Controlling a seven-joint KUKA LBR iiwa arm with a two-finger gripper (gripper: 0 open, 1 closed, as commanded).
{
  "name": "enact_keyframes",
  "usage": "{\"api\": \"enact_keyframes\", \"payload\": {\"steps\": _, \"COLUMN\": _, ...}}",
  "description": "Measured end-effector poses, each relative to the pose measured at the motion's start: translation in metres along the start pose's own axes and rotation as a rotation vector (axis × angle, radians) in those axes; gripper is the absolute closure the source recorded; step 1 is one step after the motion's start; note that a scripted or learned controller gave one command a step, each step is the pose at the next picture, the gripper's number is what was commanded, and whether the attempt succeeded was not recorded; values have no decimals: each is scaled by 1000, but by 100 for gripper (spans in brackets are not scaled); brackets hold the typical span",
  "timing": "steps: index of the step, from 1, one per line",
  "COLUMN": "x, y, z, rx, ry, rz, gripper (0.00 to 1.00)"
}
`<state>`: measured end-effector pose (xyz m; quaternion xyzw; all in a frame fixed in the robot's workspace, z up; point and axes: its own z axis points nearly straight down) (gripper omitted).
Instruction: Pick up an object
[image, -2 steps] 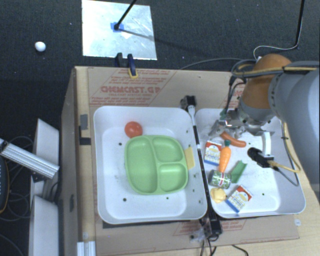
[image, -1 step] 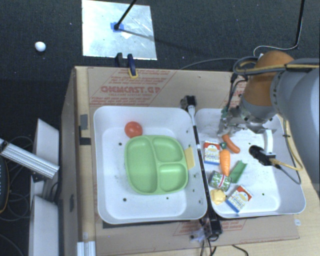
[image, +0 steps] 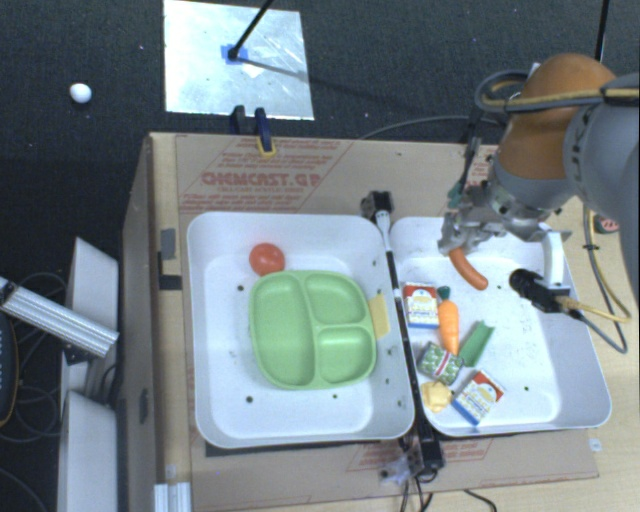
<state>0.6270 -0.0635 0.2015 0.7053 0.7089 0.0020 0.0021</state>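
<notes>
Nearest the camera, at the front of the right bin (image: 570, 395), lies a small carton (image: 477, 397) with a red, white and blue print, tilted, with a pale yellow piece (image: 436, 396) just beside it against the bin's left wall. A little farther back sits a green printed packet (image: 440, 362), and next to it a dark green stick-shaped item (image: 476, 342) lies at a slant. Behind these, a toy carrot (image: 449, 324) points toward the front, touching a second printed carton (image: 421, 305) on its left.

Across the divider, the left bin (image: 225, 400) holds a light green divided tray (image: 308, 329) with three compartments, a yellow slice (image: 380, 316) wedged between the tray and the bin's right wall, and a red-orange ball (image: 266, 258) just behind the tray's far left corner.

Farther back in the right bin, an orange sausage-shaped toy (image: 467, 269) lies at a slant on the bin floor. The claw (image: 462, 240) hangs directly above its far end, close to it or touching; whether the fingers are apart or together cannot be told, and the toy is not visibly gripped. The grey arm (image: 590, 150) with its orange band reaches in from the right. Beyond the bins, the cardboard-covered bench (image: 300, 170) carries red lettering.
</notes>
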Motion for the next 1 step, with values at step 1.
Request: {"api": "enact_keyframes", "payload": {"steps": 1, "x": 42, "y": -43, "z": -53, "rx": 3, "ry": 1, "rz": 0, "gripper": 100}}
